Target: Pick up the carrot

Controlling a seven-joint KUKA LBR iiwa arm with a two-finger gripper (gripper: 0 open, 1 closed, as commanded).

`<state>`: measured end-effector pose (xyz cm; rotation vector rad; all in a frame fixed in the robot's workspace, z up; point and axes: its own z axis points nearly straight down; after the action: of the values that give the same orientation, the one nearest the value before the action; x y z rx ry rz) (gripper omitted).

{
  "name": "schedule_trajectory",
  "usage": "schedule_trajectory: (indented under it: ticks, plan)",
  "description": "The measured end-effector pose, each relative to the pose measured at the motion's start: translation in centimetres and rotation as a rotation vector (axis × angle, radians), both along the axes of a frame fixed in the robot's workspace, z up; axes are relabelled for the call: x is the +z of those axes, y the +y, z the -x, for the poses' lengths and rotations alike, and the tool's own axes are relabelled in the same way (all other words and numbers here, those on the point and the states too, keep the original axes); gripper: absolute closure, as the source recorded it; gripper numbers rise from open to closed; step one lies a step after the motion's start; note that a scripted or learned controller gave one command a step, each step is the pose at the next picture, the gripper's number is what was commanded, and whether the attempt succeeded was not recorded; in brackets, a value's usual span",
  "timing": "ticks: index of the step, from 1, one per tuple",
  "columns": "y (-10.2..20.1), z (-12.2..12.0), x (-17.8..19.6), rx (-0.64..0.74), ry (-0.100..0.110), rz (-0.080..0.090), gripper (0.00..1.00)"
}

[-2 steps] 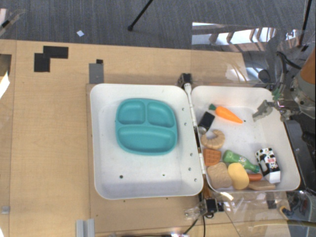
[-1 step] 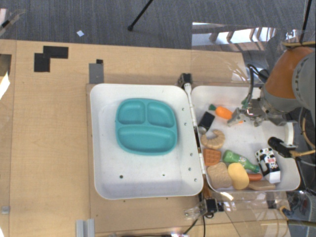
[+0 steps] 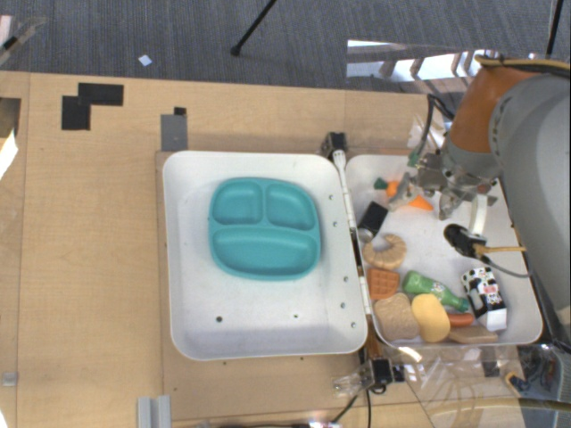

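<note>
The carrot point(image 3: 417, 204) is a small orange piece lying near the far end of the right bin point(image 3: 526, 328). A small orange and green bit point(image 3: 384, 186) lies just left of it; I cannot tell whether the two are one thing. My gripper point(image 3: 425, 195) hangs right over the carrot, low in the bin, and its fingers point(image 3: 405, 185) stand apart on either side of the orange piece. The gripper is open and the carrot rests on the bin floor, partly hidden by the wrist.
In the right bin are a black block point(image 3: 372, 217), a beige ring point(image 3: 385, 250), a waffle point(image 3: 384, 283), a bread piece point(image 3: 395, 316), a yellow lemon point(image 3: 431, 317), a green vegetable point(image 3: 432, 289) and a cow-patterned toy point(image 3: 484, 291). The left bin point(image 3: 192, 328) bears a teal divided plate point(image 3: 264, 227).
</note>
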<state>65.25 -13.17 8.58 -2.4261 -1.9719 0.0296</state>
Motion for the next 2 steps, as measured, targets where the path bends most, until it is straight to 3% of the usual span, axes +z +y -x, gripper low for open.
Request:
schedule_trajectory:
  ticks: [1,2]
  plan:
    - [0.23,-0.42,1.31,0.008,-0.016,0.001,1.00]
    - [0.26,-0.43,1.29,0.010,-0.017,0.001,0.00]
